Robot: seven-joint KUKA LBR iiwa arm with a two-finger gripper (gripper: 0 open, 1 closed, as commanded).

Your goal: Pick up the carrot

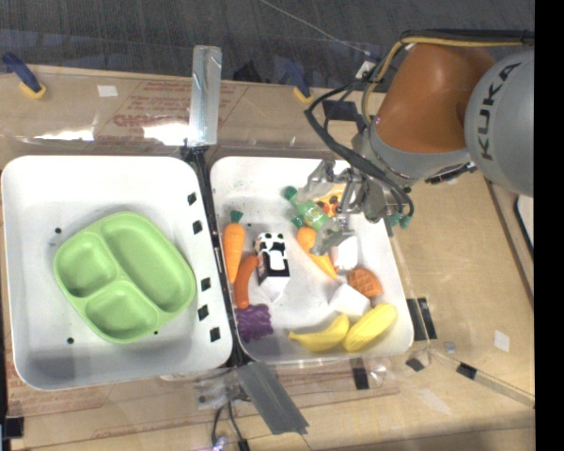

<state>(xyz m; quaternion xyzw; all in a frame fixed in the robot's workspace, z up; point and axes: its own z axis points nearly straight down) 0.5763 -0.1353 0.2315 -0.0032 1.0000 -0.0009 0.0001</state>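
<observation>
Two carrots lie in the right bin (pixel 254 172). One carrot (pixel 233 248) is plain orange and rests along the bin's left wall. The other carrot (pixel 318 254) is smaller, with a green leafy top (pixel 309 214), and lies near the bin's middle. My gripper (pixel 344 216) hangs low over the upper right part of this bin, right beside the leafy carrot and just above its right side. Its metal parts overlap the leafy top, and I see nothing lifted off the bin floor.
Around the carrots lie a dark orange sausage-like piece (pixel 245 281), a black-and-white toy (pixel 274 255), purple grapes (pixel 254 321), a banana (pixel 321 334), a yellow lemon (pixel 370 327), a brown-orange piece (pixel 365 282) and a white block (pixel 349 299). The left bin (pixel 38 186) holds a green divided plate (pixel 122 275).
</observation>
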